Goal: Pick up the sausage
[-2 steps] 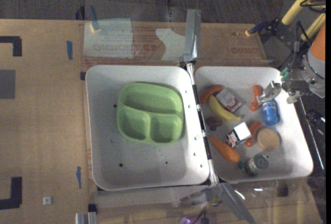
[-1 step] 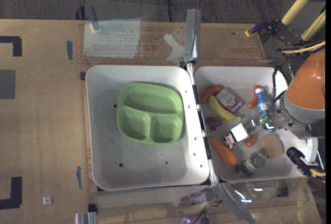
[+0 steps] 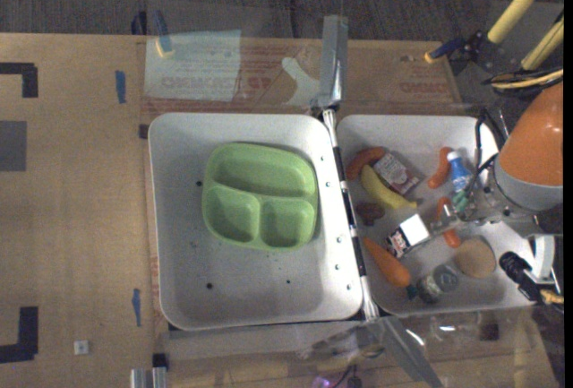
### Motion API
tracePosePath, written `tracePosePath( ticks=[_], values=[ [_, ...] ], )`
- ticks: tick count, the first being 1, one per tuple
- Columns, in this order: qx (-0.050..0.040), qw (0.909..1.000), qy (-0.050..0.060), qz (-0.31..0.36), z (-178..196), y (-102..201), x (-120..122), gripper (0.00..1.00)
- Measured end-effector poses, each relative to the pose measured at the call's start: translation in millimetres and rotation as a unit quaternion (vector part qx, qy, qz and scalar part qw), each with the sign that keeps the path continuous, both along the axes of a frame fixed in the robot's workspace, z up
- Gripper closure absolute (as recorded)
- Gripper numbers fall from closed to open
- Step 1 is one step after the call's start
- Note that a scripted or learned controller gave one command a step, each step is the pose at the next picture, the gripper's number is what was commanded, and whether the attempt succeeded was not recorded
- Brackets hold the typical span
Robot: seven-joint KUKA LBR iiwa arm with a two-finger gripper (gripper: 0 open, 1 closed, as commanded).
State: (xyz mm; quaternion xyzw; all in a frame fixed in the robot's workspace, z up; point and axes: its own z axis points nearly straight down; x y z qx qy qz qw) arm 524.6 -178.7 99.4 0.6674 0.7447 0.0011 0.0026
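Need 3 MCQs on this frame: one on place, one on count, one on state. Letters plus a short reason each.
1. Where does the green plate sit?
A. in the left bin
B. in the right bin
C. on the cardboard

2. How many compartments does the green plate have?
A. two
B. three
C. five

3. How does the banana lie?
A. on the green plate
B. on the floor of the right bin, among the other items
C. outside both bins

Answers:
1 A: the plate rests on the floor of the left bin, apart from the toys.
2 B: one long section at the top and two smaller ones below it.
3 B: it lies flat in the right bin, beside a small box.
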Motion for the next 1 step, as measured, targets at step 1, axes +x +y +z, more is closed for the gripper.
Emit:
tracePosePath(
  ticks=[1],
  values=[
    [-0.0002,0.9899,0.001,0.142,121.7,47.2,-9.4,1.00]
  ],
)
